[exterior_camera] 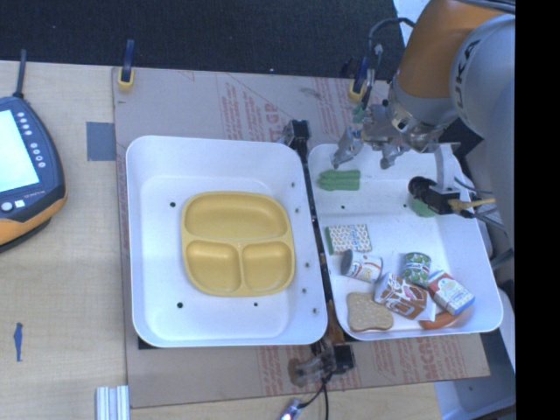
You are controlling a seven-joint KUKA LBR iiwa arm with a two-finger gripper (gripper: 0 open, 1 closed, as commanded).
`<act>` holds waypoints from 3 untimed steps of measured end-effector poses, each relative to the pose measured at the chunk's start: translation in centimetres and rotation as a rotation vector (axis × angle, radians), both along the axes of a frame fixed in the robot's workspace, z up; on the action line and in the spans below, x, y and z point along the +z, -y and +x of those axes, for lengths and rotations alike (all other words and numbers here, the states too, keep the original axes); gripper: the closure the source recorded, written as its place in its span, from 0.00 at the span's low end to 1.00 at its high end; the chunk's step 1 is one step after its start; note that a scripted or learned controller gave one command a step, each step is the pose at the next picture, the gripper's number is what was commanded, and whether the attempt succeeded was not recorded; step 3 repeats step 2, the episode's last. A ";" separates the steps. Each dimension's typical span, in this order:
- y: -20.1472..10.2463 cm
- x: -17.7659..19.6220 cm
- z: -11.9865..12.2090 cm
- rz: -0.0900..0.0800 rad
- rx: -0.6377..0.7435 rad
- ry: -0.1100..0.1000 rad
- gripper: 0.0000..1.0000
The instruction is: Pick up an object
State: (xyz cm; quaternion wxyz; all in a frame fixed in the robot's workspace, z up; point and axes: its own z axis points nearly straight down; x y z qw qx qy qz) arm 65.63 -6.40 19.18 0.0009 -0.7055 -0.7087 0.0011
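A light wooden surface (61, 322) carries a brown cardboard sheet (219, 103) and two shallow white bins, a dark floor behind. The left white bin (149, 234) holds a yellow three-compartment plastic tray (236, 241). Above the right white bin's (394, 208) far corner, the grey gripper (367, 156) hangs with fingers spread and empty, just above a green ridged plastic piece (339, 180).

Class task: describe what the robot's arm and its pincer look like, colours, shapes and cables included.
The arm is thick and rounded, with smooth grey casing and a broad orange band above the wrist. Thin dark cables loop beside the wrist. The pincer is small, metallic grey, with two slim fingers.
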 end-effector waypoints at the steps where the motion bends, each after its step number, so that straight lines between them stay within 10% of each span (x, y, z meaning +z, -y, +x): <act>1: -5.7 0.0 -1.2 0.000 0.001 -0.003 0.00; 2: 3.0 -6.9 -0.1 -0.001 -0.002 -0.003 0.00; 3: 3.0 -6.9 -0.1 -0.001 -0.002 -0.003 0.00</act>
